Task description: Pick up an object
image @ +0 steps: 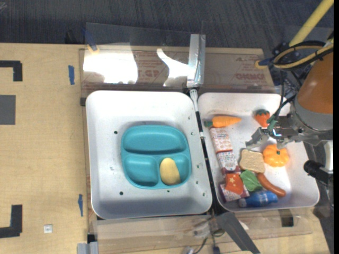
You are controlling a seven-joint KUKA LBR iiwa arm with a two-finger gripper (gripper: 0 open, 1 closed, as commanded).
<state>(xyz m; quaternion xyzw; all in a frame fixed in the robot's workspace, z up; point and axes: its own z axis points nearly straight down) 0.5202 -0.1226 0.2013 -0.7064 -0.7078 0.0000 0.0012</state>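
Note:
The right bin (302, 192) holds several toy foods: a carrot (225, 121), a small red-orange fruit (261, 116), a long snack packet (223, 149), a bread slice (252, 161), an orange pumpkin (276, 156), a sausage (270, 184), a blue bottle (261, 199), a green piece (250, 181) and a red packet (233, 184). My gripper (270, 140) hangs over the middle of this bin, just above the pumpkin and the bread slice. Its fingers are spread open with nothing between them.
The left bin (100, 142) carries a teal divided plate (151, 144) with a yellow potato (169, 171) in its lower right compartment. A clear panel and cardboard stand behind both bins. Cables (288, 57) and the arm's orange band (320, 91) are at the right.

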